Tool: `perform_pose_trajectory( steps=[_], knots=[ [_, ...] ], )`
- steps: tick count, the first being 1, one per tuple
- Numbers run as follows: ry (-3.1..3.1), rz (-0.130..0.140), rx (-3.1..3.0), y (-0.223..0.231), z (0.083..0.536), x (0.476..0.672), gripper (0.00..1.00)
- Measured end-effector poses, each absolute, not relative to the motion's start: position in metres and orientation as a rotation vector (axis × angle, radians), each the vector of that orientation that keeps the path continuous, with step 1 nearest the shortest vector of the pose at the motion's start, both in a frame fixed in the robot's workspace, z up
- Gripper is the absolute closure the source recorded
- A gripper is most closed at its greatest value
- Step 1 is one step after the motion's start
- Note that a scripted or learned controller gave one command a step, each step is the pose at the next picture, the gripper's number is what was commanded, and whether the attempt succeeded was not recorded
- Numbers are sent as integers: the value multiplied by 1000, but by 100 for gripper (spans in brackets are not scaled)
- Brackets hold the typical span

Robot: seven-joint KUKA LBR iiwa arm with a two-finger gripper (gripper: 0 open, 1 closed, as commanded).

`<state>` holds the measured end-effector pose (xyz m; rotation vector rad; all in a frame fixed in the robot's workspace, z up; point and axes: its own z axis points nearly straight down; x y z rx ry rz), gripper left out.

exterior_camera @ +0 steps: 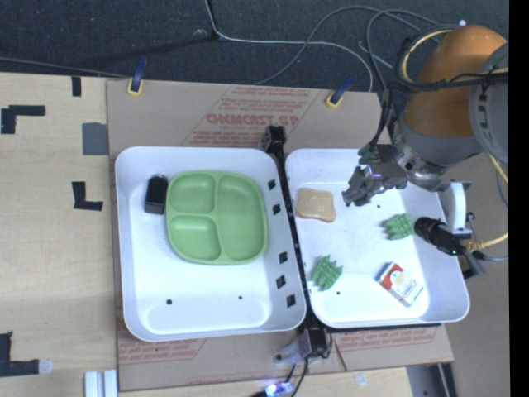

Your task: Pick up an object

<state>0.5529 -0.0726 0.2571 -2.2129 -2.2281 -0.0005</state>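
The tan, rounded bread slice [316, 205] lies flat, long axis left-right, just left of the hand [361, 190]; its grip state cannot be told.

The grey arm [450, 122] reaches in from the right, orange band uppermost, its dark hand [362, 190] pointing down-left.

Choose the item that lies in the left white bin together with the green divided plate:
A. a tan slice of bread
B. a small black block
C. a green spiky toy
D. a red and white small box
B: the small black block lies beside the green divided plate in the left white bin.
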Motion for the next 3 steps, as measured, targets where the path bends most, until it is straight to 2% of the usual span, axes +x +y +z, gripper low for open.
perform_pose_trajectory(
  steps=[1,3],
  knots=[
    [-2229,0,-2212,-17,258,552,100],
    [-2226,5,-2212,91,219,549,100]
  ],
)
